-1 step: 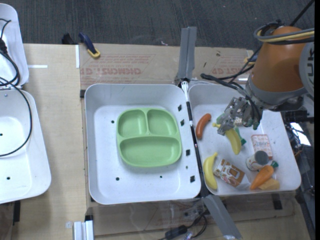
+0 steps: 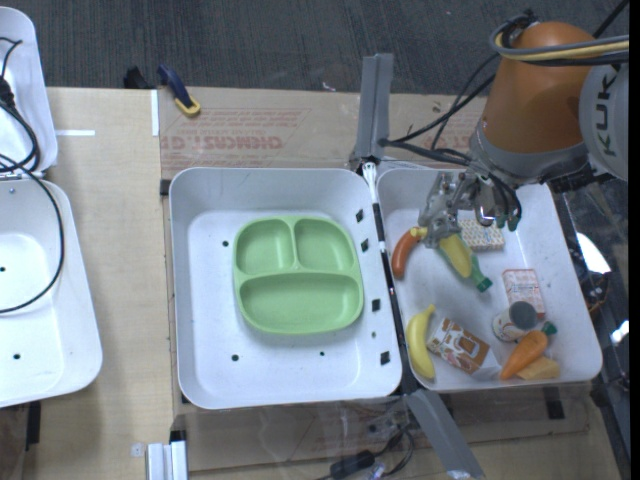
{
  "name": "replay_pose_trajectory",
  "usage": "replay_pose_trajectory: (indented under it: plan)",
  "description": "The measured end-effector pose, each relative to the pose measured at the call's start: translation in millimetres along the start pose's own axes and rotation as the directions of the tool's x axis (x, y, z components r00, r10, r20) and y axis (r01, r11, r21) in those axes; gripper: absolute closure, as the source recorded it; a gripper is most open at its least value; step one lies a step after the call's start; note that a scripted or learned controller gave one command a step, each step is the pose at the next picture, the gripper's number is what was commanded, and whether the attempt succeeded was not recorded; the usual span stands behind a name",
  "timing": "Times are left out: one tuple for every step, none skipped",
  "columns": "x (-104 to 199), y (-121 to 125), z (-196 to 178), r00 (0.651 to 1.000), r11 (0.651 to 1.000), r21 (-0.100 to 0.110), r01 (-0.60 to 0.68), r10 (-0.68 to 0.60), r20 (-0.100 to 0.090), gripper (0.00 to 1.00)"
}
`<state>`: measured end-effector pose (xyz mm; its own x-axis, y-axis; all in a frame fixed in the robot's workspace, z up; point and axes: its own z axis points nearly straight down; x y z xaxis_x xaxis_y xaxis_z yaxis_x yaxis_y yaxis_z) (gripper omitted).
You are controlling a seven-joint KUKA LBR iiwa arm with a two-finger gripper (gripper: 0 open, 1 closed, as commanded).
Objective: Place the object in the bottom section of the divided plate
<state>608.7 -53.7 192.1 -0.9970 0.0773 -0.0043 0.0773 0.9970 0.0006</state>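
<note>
Directly beneath the gripper [image 2: 447,230], in the right bin [image 2: 560,268], lies the toy corn [image 2: 458,256], a yellow cob with a green stalk end. Its upper, yellow end sits at the fingertips, and its body trails away from them down and to the right, ending in the green tip. So its long axis runs on a slant, yellow end toward the pincer, green end pointing away toward the near right corner of the bin. Whether the fingers are parted or closed on the cob cannot be made out; the metal parts overlap the cob's top and hide the contact.

Just to the left of the gripper, and slightly lower, lies an orange chilli [image 2: 403,252], its long axis nearly upright in the view, close against the bin's left wall. Behind the gripper to the right rests a small pale cracker box [image 2: 483,236].

The divided plate [image 2: 297,273] lies well to the left of the gripper, across the wall between the bins, in the left bin [image 2: 200,298]. Its bottom section [image 2: 297,303], the one wide compartment, is the part farthest down and left from the pincer. Judged from this, the coming move turns on a grip across the cob's short axis, then a carry leftward and slightly toward the near edge.
</note>
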Motion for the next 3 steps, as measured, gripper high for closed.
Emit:
replay_pose_trajectory:
  plan:
    - [47, 54, -17, 0.999, 0.999, 0.000, 0.051, -0.051, -0.002, 1.00]
    - [104, 114, -35, 0.996, 0.996, 0.000, 0.088, -0.088, -0.003, 1.00]
    - [104, 114, -35, 0.996, 0.996, 0.000, 0.088, -0.088, -0.003, 0.00]
